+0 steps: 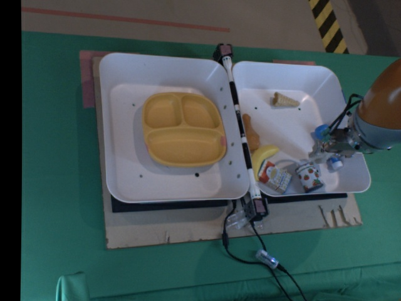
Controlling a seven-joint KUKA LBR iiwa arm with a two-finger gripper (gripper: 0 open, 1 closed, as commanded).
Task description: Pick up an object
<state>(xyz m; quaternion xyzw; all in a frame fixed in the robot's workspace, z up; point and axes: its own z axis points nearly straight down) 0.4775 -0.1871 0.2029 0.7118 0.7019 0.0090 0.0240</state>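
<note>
The right bin (326,80) holds several small items. An ice cream cone (284,100) lies near its far side, and an orange drumstick-like piece (250,132) rests by the divider. At the near edge sit a yellow banana (265,155), a flat printed packet (274,175) and a small cup with a strawberry print (309,175). My gripper (327,150) hangs low over the bin's near right part, just right of and above the cup. Nothing shows between its fingers.
The left bin (119,80) bears a yellow divided plate (183,129). A black-and-white rail (239,121) runs between the bins. Cables (263,256) trail over the green bench in front. Cardboard lies under the bins.
</note>
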